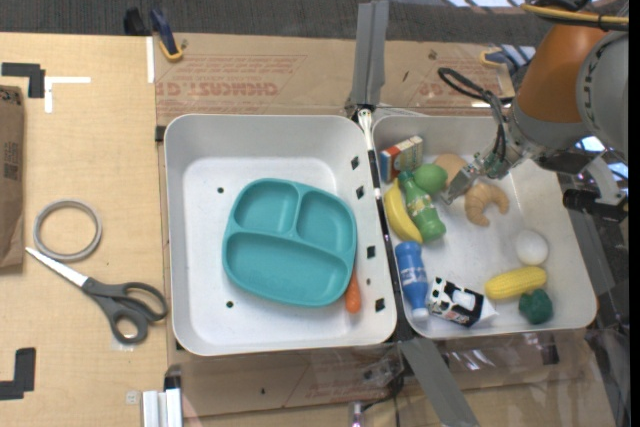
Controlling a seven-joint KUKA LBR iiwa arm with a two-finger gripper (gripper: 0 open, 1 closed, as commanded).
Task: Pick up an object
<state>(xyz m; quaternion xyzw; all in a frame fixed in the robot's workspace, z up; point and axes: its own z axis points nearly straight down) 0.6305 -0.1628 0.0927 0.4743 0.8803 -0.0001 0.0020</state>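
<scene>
Wooden table [90, 165], two white bins; right bin [570, 260] crowded. Claw [478, 173] hangs low over the toy croissant [486, 202], nothing visibly between the fingers, spread unclear. Risk: green toy [430, 178] and banana [402, 213] sit close, so a finger clips one or the croissant slips.

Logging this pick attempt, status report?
Gripper low in right bin, fingers spread, nothing between them. Croissant just below the fingertips, not gripped. Green apple and banana crowd the left side.
</scene>
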